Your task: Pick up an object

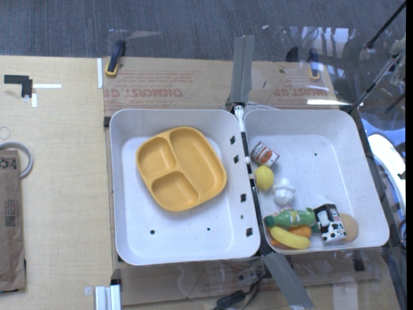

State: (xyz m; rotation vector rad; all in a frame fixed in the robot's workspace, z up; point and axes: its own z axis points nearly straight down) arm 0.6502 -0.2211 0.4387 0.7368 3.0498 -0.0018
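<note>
The right bin (322,141) holds several small items along its left and front sides. A red and white can (264,154) lies near the left wall, with a yellow lemon (264,177) just in front of it and a white crumpled object (283,191) beside that. Toward the front lie a green bottle (292,219), a yellow banana (289,239), a black and white carton (329,223) and a tan round item (348,227).
The left bin (129,237) holds a yellow divided plate (181,168). A grey divider post (242,70) stands behind the bins. A brown paper bag (11,218) lies at the bench's left edge. White arm hardware (390,157) sits at the right.
</note>
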